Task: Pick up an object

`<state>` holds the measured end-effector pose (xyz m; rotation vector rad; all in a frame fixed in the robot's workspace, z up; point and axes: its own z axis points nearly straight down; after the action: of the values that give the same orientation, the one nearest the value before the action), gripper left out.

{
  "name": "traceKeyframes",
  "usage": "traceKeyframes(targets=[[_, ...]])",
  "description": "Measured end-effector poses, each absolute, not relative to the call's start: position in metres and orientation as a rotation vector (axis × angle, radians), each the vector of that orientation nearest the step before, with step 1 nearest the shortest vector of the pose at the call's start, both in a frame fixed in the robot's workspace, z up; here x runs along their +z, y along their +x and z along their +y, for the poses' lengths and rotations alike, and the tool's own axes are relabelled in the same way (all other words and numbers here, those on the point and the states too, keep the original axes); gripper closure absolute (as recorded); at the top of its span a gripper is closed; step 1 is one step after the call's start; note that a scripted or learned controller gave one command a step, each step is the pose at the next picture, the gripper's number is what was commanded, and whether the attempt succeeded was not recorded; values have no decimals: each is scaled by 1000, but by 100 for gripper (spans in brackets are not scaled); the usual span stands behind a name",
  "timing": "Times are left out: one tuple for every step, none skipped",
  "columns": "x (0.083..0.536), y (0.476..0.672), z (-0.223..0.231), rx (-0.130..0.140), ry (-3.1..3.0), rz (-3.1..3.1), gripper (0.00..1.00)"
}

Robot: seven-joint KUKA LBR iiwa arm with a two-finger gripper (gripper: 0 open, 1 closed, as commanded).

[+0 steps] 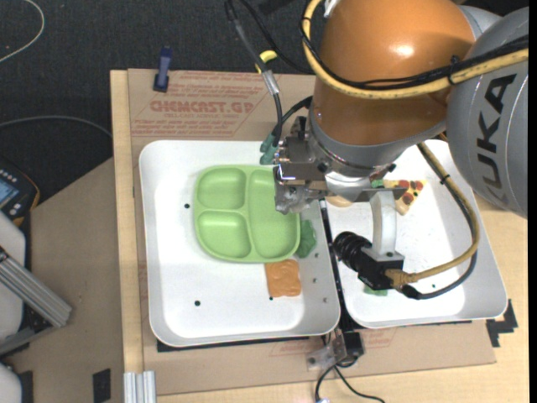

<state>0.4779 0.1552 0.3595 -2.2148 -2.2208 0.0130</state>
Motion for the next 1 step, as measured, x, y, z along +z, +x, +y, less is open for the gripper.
traceKeyframes(targets=[[378,482,94,-3,-2232,-2215,100]])
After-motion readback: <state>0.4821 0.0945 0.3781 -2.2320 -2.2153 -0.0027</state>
